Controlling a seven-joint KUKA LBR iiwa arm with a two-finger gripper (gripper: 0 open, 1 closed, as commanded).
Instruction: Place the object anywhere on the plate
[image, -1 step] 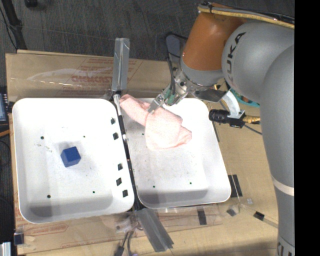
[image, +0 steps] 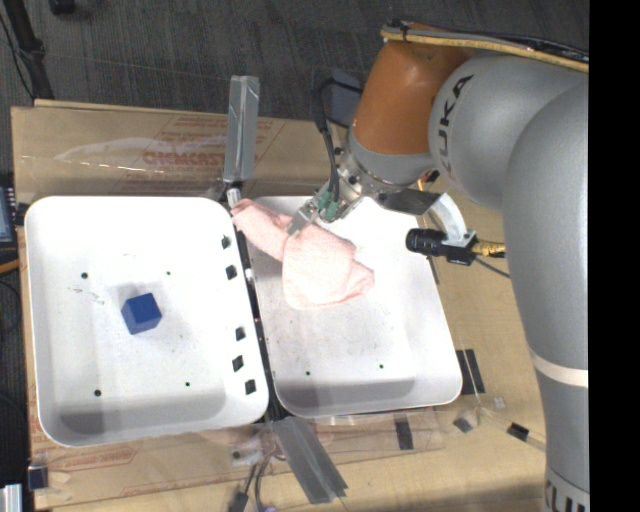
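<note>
A small blue cube (image: 141, 312) sits on the floor of the left bin (image: 60, 240), left of its middle. A pink plate (image: 320, 268) lies in the back left part of the right bin (image: 420, 340). It looks tilted, and one pink edge (image: 258, 224) reaches to the divider between the bins. My gripper (image: 316, 211) is low over the plate's back edge, right at the pink surface, far from the cube. The arm's orange band and grey wrist hang above the bin's back rim and hide what lies beneath them.
A grey upright post (image: 240, 130) stands behind the divider between the bins. A black cable connector (image: 440, 243) juts out beside the wrist over the right bin's right side. Cardboard lies under both bins, with tape strips (image: 310, 460) at the front.
</note>
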